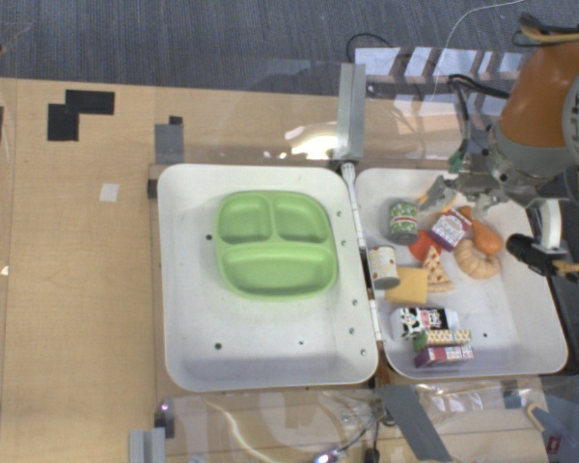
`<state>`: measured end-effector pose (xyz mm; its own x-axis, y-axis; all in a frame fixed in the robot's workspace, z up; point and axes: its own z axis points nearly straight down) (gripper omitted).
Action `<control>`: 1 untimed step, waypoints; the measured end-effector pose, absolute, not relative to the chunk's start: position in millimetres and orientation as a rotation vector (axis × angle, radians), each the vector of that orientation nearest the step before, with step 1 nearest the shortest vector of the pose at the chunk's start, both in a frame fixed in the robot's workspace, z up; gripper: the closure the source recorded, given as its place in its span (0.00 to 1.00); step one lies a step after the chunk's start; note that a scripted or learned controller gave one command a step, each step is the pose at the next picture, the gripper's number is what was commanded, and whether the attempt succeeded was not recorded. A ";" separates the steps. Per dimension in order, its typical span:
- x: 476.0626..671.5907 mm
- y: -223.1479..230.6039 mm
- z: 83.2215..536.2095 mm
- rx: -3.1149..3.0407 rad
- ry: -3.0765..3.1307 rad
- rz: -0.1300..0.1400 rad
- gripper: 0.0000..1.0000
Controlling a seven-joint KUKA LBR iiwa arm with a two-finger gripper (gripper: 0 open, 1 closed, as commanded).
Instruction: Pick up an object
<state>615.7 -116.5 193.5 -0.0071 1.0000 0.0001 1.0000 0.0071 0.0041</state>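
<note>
The gripper (pixel 460 183) is hovering just above the purple box (pixel 449 230); I cannot tell the jaws' state. Crowding croissant (pixel 479 261) and green can (pixel 402 219) are risking a blocked grasp.

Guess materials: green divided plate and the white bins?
Green divided plate: likely moulded plastic, matte to satin; uniform colour, rounded compartment walls, soft shading. White bins: probably plastic or coated sheet, smooth, slightly glossy; faint reflections, rounded corners, small dark holes in the floor.

Light wood bench (pixel 68 287) with black square markers (pixel 77 112), dark grey carpet floor (pixel 222 17) behind, bit of glare near the metal post (pixel 351 114).
</note>
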 end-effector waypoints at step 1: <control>610.3 -87.0 92.1 2.199 2.224 0.018 0.00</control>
<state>610.3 -87.0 92.1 -0.0116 0.9999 -0.0022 0.9998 0.0116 0.0179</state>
